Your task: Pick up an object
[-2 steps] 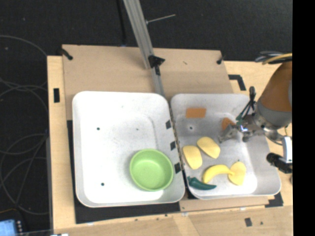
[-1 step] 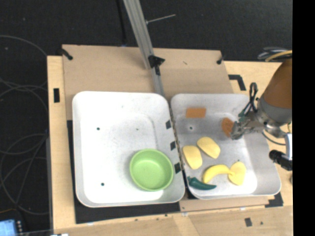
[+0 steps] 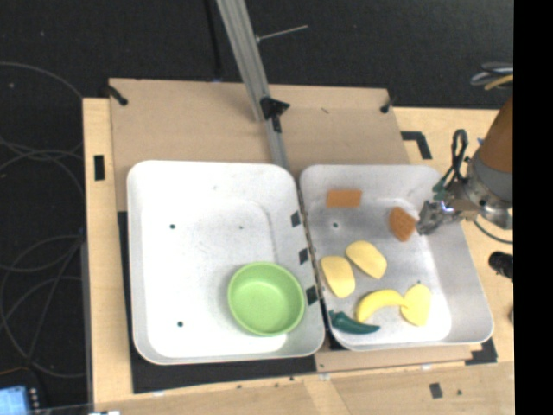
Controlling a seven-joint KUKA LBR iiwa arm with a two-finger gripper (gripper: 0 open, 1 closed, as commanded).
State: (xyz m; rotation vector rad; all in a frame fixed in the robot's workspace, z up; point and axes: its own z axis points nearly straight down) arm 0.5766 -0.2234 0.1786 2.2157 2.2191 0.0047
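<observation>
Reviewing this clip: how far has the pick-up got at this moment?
Done: the arm has reached over the right bin, with the claw beside the orange-brown piece near its far right side. In hand: nothing is visibly between the fingers; all items lie in the bins, including the green bowl in the left bin. Left: grasp and lift.
</observation>
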